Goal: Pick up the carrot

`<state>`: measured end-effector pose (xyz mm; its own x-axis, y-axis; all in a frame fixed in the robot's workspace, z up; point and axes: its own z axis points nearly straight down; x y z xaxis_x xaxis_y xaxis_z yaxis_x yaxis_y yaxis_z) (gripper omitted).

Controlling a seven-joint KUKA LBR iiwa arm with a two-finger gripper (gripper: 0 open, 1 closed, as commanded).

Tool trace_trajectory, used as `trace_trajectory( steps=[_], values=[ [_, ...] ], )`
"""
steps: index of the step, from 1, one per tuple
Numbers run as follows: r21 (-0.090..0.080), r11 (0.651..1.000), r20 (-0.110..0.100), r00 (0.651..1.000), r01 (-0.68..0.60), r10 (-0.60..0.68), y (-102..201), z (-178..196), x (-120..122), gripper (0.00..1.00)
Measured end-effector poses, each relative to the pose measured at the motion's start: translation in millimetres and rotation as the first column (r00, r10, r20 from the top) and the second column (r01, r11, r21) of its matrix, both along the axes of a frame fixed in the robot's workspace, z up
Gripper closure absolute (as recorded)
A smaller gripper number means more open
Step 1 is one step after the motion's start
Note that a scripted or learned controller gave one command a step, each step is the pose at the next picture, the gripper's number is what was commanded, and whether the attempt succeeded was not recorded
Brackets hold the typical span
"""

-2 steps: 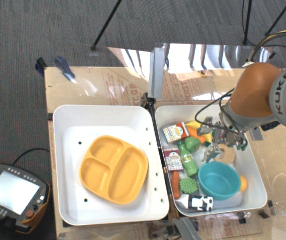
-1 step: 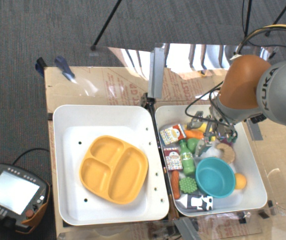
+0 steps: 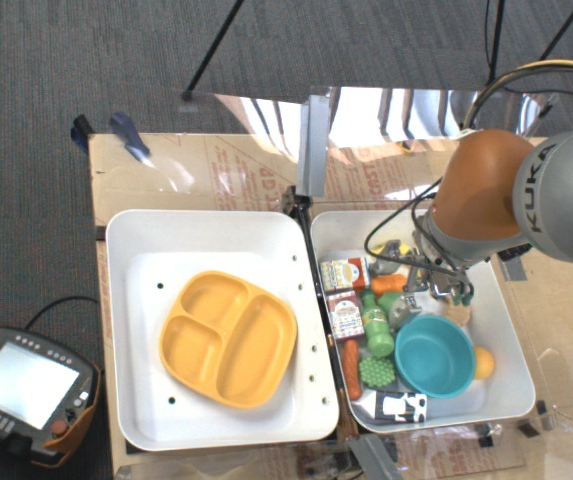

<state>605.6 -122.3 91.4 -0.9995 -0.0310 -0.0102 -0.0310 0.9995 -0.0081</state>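
The carrot [image 3: 390, 284] is a short orange piece with a green end. It lies in the right bin [image 3: 519, 368] near the middle of its back half, among other toys. My gripper [image 3: 432, 286] hangs low in that bin just right of the carrot, under the arm's orange band [image 3: 478, 196]. Its tip is close beside the carrot's right end. I cannot make out whether anything is between its tips.
Around the carrot sit two small red and white cartons [image 3: 344, 273], a green bottle [image 3: 376, 328], a teal bowl [image 3: 434, 356], a green bumpy toy [image 3: 376, 371], a reddish sausage [image 3: 351, 368] and an orange ball [image 3: 483, 364]. The left bin [image 3: 136, 258] holds a yellow divided plate [image 3: 229, 338].
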Motion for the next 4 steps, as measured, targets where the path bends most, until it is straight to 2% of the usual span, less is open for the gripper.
trace_trajectory(
  steps=[1, 2, 3, 4],
  values=[
    [0.001, 1.0, 0.009, 1.0, -0.002, 0.002, 1.9, 12.6, 3.0, 1.0],
    [0.009, 0.973, -0.005, 0.973, 0.232, -0.232, -26.2, 64.9, -3.1, 1.0],
    [0.009, 0.988, -0.009, 0.988, -0.156, 0.156, -43.1, 96.9, -66.3, 1.0],
    [0.001, 0.94, 0.003, 0.94, -0.341, 0.341, -86.2, 249.5, 10.4, 1.0]
  ],
)
